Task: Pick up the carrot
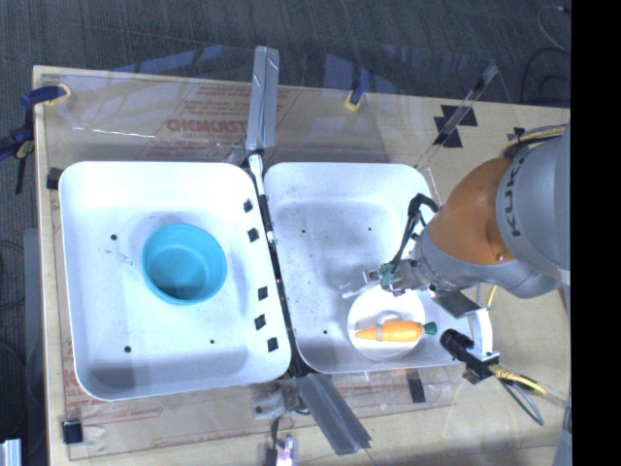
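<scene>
The carrot (390, 333) lies on a small white plate (364, 316) in the right bin (320, 192). The gripper (391, 278) hovers just above the plate; its opening cannot be determined. A blue bowl (184, 262) sits in the left bin (97, 202).

Glossy blue plastic bowl (184, 262)

Red lettering reading "CHEMCAST" (208, 124) is printed on the clear protective sheet (146, 115) covering the light wooden table (543, 357), behind the left shallow white bin (78, 260). Fainter red print lies near it on the same sheet and is too small to read. No other markings are legible.
</scene>
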`<act>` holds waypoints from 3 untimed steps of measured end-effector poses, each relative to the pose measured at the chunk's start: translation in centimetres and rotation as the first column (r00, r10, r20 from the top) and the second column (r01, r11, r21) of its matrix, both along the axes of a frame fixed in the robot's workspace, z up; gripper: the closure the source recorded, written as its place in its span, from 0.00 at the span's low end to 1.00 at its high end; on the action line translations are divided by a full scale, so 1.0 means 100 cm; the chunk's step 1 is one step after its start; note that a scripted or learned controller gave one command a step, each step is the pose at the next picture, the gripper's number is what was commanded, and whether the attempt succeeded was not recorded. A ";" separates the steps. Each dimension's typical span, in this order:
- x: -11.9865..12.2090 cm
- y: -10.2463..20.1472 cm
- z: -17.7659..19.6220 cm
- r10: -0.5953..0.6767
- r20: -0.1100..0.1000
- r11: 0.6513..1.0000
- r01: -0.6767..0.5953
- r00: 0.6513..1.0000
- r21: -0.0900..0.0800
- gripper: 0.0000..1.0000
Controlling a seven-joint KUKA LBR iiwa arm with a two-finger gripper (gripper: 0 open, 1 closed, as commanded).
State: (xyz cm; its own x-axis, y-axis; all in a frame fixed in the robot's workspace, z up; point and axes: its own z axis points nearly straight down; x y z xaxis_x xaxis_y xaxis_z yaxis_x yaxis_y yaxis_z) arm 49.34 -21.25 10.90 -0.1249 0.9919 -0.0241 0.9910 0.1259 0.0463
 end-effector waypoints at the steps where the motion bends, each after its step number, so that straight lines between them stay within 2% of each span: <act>1: -0.004 -0.001 0.012 -0.137 -0.008 0.991 0.137 0.991 0.007 0.00; 2: -0.009 0.006 0.018 0.138 -0.029 0.990 -0.137 0.990 0.009 0.00; 3: -0.015 0.003 0.042 0.247 -0.046 0.969 -0.247 0.968 0.016 0.00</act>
